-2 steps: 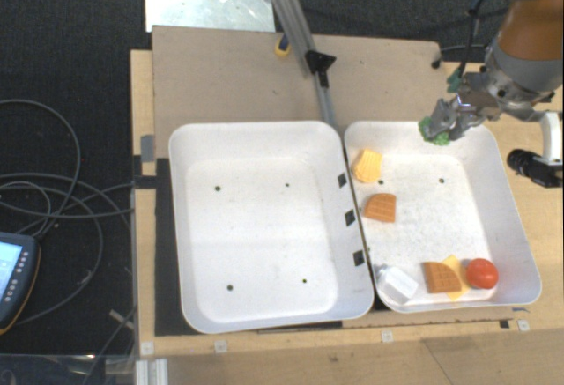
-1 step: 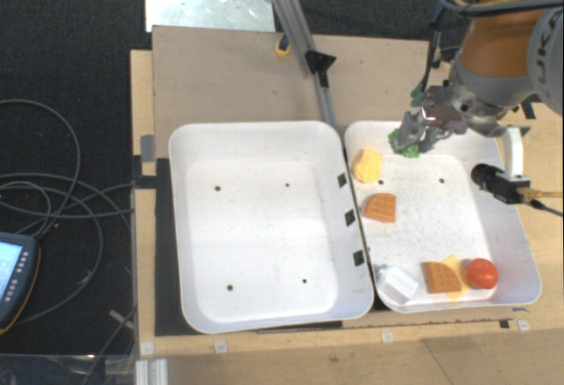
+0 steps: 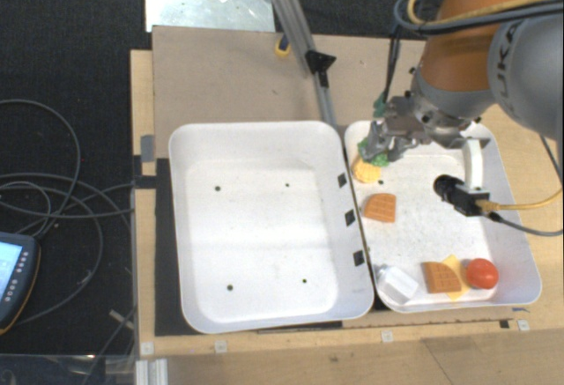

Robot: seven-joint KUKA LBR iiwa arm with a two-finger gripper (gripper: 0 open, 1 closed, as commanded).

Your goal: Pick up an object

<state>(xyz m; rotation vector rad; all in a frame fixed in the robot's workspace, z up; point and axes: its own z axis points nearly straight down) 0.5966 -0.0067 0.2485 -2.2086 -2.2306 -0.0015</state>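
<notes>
Up in the right bin's (image 3: 515,225) far-left corner, the gripper (image 3: 377,152), finger state impossible to tell, is being hovered over a yellow piece (image 3: 366,170) that's probably getting knocked aside, wall-crowded.

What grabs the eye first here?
The grey arm with its orange band reaching in from the right, its gripper low over a yellow item at the right bin's far-left corner. Next, the red ball in that bin's near-right corner, beside the bare left bin.

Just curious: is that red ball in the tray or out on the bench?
In the tray. The red ball lies inside the right tray's near corner, beside a yellow wedge.
</notes>
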